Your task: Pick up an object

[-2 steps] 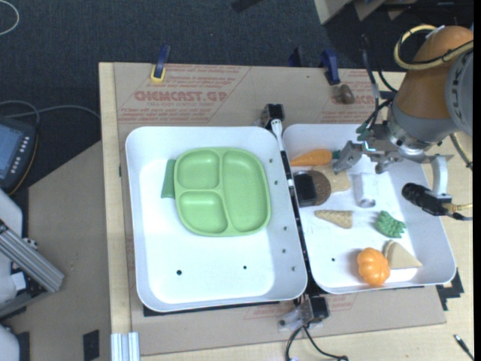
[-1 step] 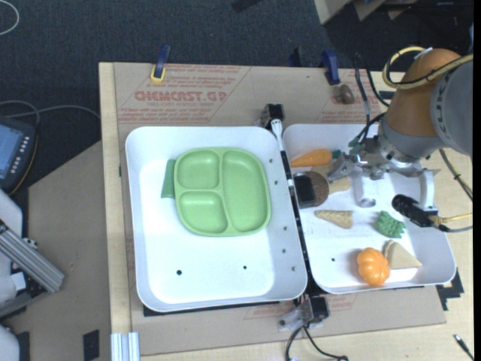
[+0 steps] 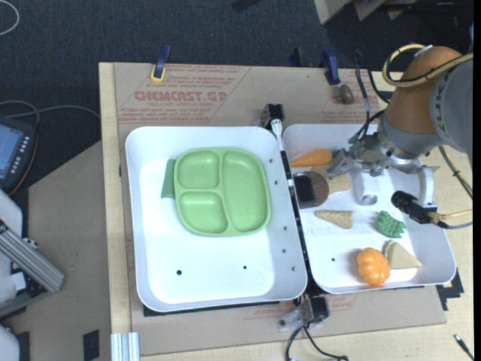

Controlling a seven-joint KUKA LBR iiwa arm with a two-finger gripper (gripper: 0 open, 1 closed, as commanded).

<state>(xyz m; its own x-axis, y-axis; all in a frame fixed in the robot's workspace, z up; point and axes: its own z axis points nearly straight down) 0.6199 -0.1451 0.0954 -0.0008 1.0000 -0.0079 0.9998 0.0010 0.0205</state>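
Observation:
My gripper (image 3: 366,194) hangs over the upper middle of the right bin (image 3: 428,277), under the grey wrist with its orange band. Nothing shows held in it. An orange carrot (image 3: 312,157) lies to its left near the bin's far wall. A dark brown round object (image 3: 310,189) sits by the bin's left wall. A tan wedge (image 3: 335,218) lies just below and left of the gripper. A small green leafy piece (image 3: 390,224) is to its lower right. An orange pumpkin-like object (image 3: 373,266) and a beige wedge (image 3: 401,256) rest near the front.
The left bin (image 3: 150,269) holds a green divided plate (image 3: 222,190). Black cables and a connector (image 3: 412,206) hang off the wrist over the right bin. Clamps sit on the board's far edge (image 3: 159,65).

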